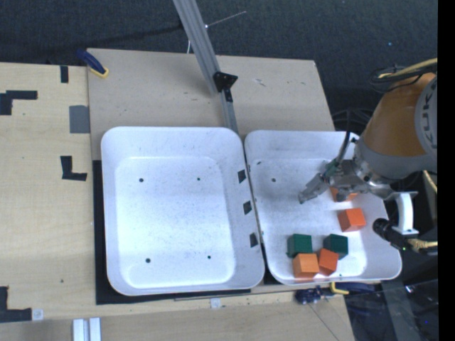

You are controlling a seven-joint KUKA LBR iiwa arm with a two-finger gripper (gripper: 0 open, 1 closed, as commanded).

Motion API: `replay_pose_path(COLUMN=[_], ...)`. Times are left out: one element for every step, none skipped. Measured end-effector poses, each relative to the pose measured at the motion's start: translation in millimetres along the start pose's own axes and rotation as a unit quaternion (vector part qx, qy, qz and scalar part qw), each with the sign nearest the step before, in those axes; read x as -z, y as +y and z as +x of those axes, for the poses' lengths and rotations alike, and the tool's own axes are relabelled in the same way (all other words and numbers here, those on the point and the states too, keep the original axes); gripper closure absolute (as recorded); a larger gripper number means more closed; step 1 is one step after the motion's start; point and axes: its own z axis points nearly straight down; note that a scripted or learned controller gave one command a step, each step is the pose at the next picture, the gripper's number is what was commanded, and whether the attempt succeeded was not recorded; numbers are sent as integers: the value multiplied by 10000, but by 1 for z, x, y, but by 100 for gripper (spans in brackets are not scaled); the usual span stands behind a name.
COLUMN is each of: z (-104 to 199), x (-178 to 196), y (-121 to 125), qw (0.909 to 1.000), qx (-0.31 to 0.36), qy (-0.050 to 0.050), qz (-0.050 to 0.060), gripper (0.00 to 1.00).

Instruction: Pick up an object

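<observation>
White plastic first: the left bin (106, 148), far off to the left of the pincer (316, 189), with a few small dark dots on its floor. Further left still, pale wood of the bench (43, 119) with black tape marks (69, 168) stuck on it. Up and far to the left of the pincer, a little yellow and blue clip (93, 62) on the wood.

Next, a grey metal pole (199, 34), slanting down from the top to the gap between the two bins, up and to the left of the pincer.

Then the right bin (257, 151), white too, just beside the left bin, with the pincer low over its middle. Cannot tell if the pincer is wide or narrow. Nothing seen held in it.

Below the pincer, near the front wall of the right bin, a small bunch of blocks: left green block (299, 244), below and a bit left of the pincer; left orange block (306, 264), touching it in front; middle orange block (328, 261), just beside that one; right green block (335, 244), below and a bit right of the pincer.

Right of the pincer and very near, a bit of orange (343, 195), partly hidden. Just below that, the lone orange block (351, 219), apart from the bunch.

Last, the arm (398, 130), grey and orange, up and to the right of the pincer.
</observation>
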Motion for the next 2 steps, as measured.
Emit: replay_pose_path(z=[-4,-4], x=[-64,-90], y=[-1,-2], qw=[10000,10000], qx=[-6,-1], qy=[1,-7], qz=[9,-16], gripper=[0,0])
